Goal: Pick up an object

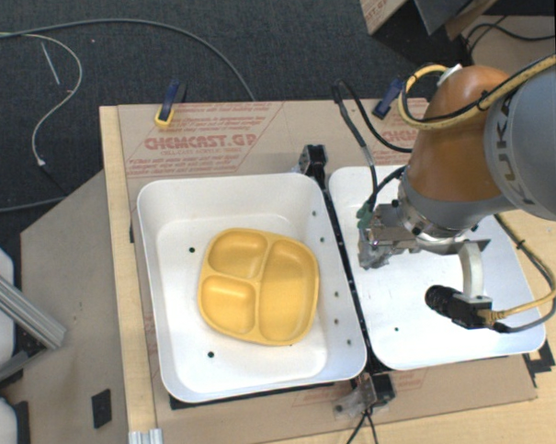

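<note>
A yellow plate (pixel 260 285) with three compartments lies flat in the middle of the left bin (pixel 167 212). My gripper (pixel 378 242) hangs over the left part of the right bin (pixel 407 335), close to the wall between the two bins. It is to the right of the plate and apart from it. The orange band and grey wrist of the arm (pixel 459 153) cover much of the right bin's far half.
A black connector with a yellow cable (pixel 458 307) hangs off the arm over the right bin. Black cables (pixel 357 130) run across the cardboard behind the bins. Black clamps (pixel 312 158) sit where the bins meet.
</note>
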Robot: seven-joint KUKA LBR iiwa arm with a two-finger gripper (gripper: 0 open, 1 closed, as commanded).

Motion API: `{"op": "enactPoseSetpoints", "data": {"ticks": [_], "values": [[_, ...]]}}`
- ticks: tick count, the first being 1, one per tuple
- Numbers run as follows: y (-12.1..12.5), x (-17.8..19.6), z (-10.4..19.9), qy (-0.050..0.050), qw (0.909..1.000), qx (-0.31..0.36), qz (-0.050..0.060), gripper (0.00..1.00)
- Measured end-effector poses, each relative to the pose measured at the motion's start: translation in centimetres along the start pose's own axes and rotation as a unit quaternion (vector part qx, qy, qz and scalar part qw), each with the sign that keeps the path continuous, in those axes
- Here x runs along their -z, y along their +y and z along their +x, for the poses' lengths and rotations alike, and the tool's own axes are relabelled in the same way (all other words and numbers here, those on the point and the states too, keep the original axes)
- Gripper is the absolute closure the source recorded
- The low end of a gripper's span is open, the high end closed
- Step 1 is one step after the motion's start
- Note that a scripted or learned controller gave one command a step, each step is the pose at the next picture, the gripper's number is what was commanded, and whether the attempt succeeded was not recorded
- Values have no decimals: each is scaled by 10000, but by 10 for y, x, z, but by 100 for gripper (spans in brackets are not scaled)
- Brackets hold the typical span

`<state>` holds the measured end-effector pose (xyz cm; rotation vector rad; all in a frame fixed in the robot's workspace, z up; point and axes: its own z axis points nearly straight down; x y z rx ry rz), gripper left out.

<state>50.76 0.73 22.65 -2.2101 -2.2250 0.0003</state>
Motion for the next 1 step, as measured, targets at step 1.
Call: {"op": "enactPoseSetpoints", "data": {"ticks": [1], "values": [[-6,-11,54,-1,10000,-2,3,100]]}}
